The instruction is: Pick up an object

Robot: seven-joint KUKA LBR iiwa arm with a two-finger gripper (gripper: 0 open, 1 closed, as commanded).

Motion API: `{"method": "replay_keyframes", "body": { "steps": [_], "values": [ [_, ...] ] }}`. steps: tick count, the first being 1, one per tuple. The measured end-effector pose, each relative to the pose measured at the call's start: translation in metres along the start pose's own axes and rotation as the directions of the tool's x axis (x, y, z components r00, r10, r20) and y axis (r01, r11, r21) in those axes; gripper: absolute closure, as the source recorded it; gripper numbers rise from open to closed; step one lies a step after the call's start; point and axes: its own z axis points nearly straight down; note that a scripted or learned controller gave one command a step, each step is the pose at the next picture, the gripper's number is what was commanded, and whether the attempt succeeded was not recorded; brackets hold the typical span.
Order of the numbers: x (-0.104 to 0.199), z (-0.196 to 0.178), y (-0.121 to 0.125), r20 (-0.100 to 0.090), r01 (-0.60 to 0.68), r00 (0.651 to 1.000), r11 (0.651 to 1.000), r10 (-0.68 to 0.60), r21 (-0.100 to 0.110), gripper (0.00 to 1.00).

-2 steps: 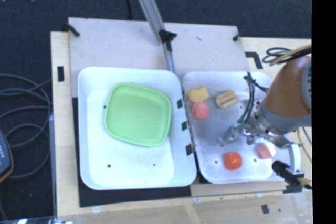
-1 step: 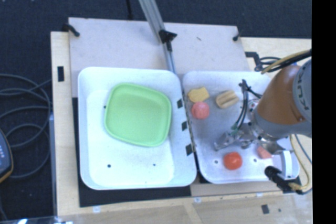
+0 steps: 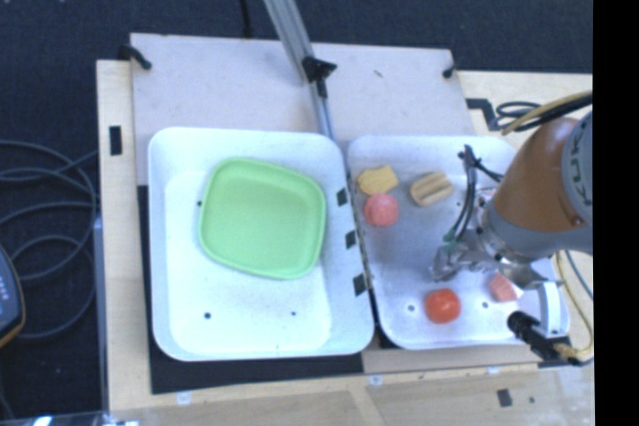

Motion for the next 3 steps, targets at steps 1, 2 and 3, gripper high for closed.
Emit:
{"method": "replay_keyframes", "body": {
  "steps": [1, 2, 3],
  "values": [
    [0.008, -0.052, 0.007, 0.000, 0.003, 1.000, 1.000, -0.003, -0.001, 1.00],
    [0.009, -0.098, 0.001, 0.000, 0.002, 1.000, 1.000, -0.002, 0.000, 1.00],
    [0.002, -0.144, 0.005, 0.000, 0.002, 1.000, 1.000, -0.002, 0.000, 1.00]
  ]
}}
